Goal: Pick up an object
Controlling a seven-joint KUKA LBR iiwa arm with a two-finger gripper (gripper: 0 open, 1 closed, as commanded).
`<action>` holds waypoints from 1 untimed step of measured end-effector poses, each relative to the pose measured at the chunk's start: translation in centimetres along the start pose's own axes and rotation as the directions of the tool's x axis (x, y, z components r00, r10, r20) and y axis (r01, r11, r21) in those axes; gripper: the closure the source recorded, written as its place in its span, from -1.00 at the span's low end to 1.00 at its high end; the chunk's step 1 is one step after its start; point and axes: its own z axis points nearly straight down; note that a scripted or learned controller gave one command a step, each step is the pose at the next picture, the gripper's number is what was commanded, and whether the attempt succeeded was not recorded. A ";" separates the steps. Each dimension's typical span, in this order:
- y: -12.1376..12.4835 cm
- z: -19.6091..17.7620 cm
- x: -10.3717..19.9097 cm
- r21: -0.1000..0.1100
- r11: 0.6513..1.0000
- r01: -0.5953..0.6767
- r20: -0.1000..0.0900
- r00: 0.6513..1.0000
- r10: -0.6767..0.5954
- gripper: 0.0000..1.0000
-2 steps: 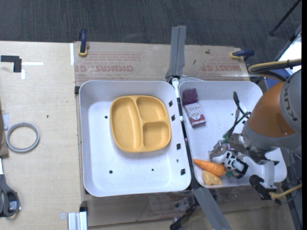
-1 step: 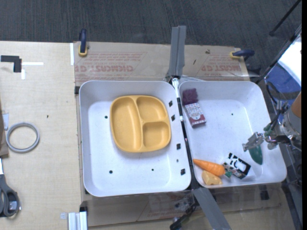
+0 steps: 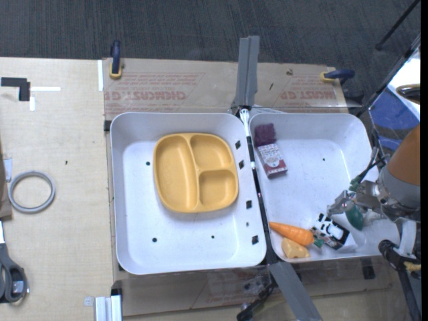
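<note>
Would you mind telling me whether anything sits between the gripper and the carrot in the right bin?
Yes. A small black-and-white object lies between the gripper and the carrot, right by the carrot's leafy end. A yellow piece sits just below the carrot, off the direct line.

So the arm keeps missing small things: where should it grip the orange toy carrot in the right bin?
Grip the orange toy carrot across its thick middle from straight above, fingers closing across its length. It lies flat, tapering leftward, and the yellow lump sits close on its near side, so stay left of that.
</note>
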 end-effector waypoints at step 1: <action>-0.5 -0.1 1.3 -0.003 0.987 0.161 0.007 0.987 -0.161 -1.00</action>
